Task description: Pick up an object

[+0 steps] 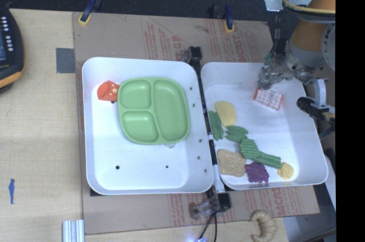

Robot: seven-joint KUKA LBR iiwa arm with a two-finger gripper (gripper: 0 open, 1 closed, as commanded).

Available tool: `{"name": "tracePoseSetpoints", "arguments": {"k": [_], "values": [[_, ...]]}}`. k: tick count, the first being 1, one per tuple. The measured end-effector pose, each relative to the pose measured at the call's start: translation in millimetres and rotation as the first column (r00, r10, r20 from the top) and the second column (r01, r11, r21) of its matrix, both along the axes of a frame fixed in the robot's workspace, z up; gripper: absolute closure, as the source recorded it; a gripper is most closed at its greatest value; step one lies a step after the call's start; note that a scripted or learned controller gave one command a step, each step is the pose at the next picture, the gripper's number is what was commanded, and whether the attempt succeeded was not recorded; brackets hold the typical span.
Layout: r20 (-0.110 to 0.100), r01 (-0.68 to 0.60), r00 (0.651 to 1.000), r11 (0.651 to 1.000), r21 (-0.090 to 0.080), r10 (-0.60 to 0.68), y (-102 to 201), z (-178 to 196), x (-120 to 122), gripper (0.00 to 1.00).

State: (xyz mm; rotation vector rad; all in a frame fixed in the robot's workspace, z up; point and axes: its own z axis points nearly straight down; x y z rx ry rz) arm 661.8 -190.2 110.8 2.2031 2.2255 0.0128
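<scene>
A brown cardboard sheet (142, 35) covers the bench and carries the two white bins side by side. The left bin (102, 172) holds a green divided plate (154, 110) near its middle, with a small red toy (107, 91) touching the plate's left edge. The right bin (305, 144) holds a cluster of toy foods along its left and front parts: a pale yellow piece (226, 113), a dark green strip (215, 124) just beside it, a green knobbly piece (254, 152) running toward the front, a tan slab (231, 162), a purple bunch (256, 172) beside the slab and a small yellow piece (286, 170) at the front right. The arm (311, 29) reaches over the right bin's far corner, and its gripper (269, 82) hangs directly over a red-and-white packet (268, 99), touching or nearly touching its top edge; whether the tool is spread or pressed together cannot be told.
</scene>
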Motion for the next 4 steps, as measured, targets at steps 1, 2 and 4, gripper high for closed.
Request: {"name": "tracePoseSetpoints", "arguments": {"k": [1,2,4], "values": [[-0.018,0.010,1.000,1.000,0.002,-0.010,-23,41,-51,1.00],[-0.017,0.007,1.000,1.000,0.001,-0.007,-22,39,-49,0.00],[-0.002,0.003,1.000,1.000,-0.007,-0.003,2,0,-6,1.00]]}}
